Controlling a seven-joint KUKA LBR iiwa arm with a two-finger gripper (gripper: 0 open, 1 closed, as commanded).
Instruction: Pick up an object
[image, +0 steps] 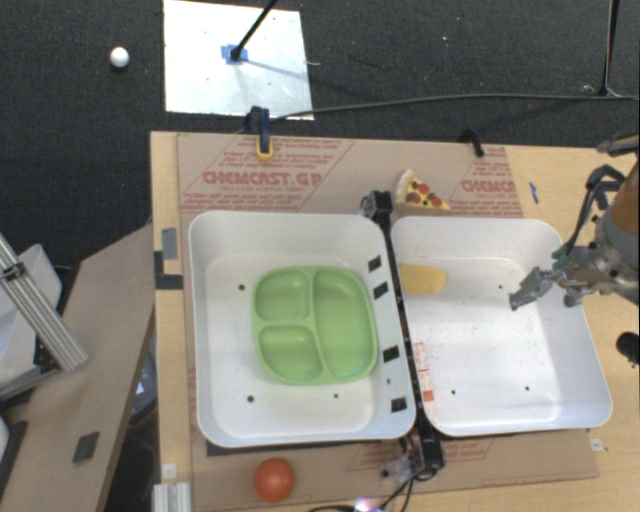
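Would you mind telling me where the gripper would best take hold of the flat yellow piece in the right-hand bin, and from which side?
Probably from straight above, fingers closing across the short width of the yellow piece. It lies flat on the floor of the right bin, near the wall by the left bin, so the gripper has little room for a sideways approach there.

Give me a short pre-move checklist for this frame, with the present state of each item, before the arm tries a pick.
1. Target in reach: a pale yellow flat piece lies in the right bin, near its upper left corner: ok.
2. Hand over the right bin: ok.
3. Hand above the target: not ok, it sits well to the target's right.
4. Fingers open: cannot tell.
5. Nothing held: cannot tell.
6. Green divided plate in the left bin, apart from the hand's path: ok.
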